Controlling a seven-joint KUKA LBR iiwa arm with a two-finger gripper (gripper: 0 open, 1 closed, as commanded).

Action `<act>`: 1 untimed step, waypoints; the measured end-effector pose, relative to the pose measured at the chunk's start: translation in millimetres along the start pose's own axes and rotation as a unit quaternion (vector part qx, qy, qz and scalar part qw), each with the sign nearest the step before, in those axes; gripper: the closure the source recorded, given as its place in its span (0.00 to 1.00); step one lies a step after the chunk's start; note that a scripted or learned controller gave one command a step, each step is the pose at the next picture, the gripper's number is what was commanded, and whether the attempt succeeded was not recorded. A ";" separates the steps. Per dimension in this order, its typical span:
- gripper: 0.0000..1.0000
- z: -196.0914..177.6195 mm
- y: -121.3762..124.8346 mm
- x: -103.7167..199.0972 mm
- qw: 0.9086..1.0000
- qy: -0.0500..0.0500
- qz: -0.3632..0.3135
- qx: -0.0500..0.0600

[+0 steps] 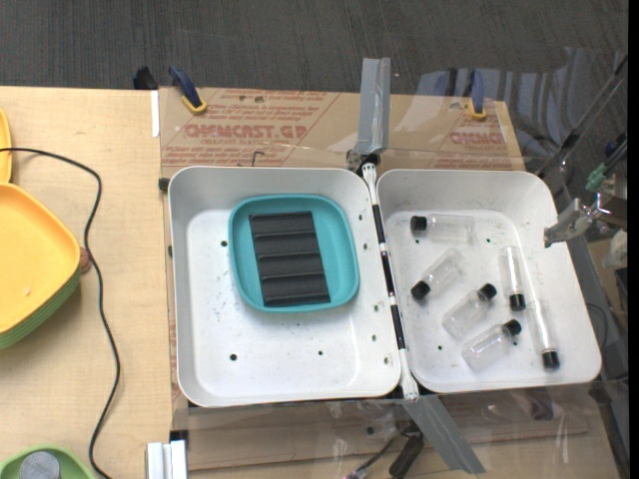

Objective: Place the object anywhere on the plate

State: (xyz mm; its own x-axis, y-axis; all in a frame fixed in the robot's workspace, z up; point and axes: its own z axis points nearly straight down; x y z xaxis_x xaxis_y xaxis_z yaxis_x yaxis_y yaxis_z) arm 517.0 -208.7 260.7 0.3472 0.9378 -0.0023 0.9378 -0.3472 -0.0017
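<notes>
Two shallow white bins sit side by side on the surface (110, 367), the left bin (200, 357) holding a teal plate (344, 252) with rounded corners in its upper middle. On that plate lies a black ribbed block (289, 257), its ridges running left to right across the picture and its longer side running top to bottom. The right bin (574, 357) holds six clear vials with black caps, loosely scattered. One vial (444, 230) lies near the top of the bin, long axis left to right, cap at its left end. A second vial (436, 275) lies below it on a diagonal, cap at the lower left. A third vial (469, 309) lies lower, also diagonal, cap toward the upper right. A fourth vial (491, 343) lies near the bottom of the bin, cap at its upper right. Two slimmer vials lie near the bin's right side with their long axes running top to bottom: the tube vial (512, 275) has its cap at the lower end, and the long vial (544, 332) likewise has its cap at the bottom. None of the vials touches the plate. At the right edge of the frame, just outside the right bin's wall, part of a metal claw (571, 226) shows; whether it is released or clenched cannot be told, and nothing is visible in it. Stacked yellow and green dishes (35, 267) lie at the left edge, with a black cable (100, 267) looping past them.
</notes>
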 end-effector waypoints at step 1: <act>0.00 -75.5 -37.3 -11.5 0.998 0.000 0.057 0.000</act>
State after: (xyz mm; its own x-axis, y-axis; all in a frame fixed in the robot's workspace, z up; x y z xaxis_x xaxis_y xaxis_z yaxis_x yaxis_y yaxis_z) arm 478.2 -206.5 336.3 0.4513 0.8923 -0.0031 0.8923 -0.4513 -0.0020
